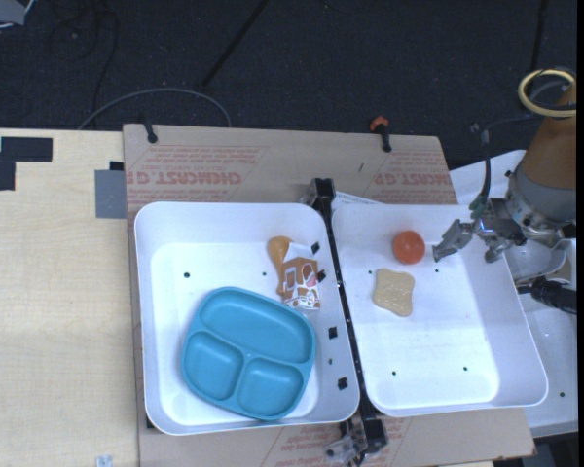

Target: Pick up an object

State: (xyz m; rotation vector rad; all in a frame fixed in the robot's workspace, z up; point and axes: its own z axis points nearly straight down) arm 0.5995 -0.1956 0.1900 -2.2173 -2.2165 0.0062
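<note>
In the right bin lie a red-orange ball and, just below it, a flat beige bread-like piece. My gripper hangs over the right bin's upper right part, a short way right of the ball and apart from it. Its fingers are spread open with nothing between them. The left bin holds a blue divided plate, an orange-brown toy piece and a small patterned packet.
A black clamp bar runs along the seam between the two bins. Brown cardboard lies under them. Cables trail off the arm at the right edge.
</note>
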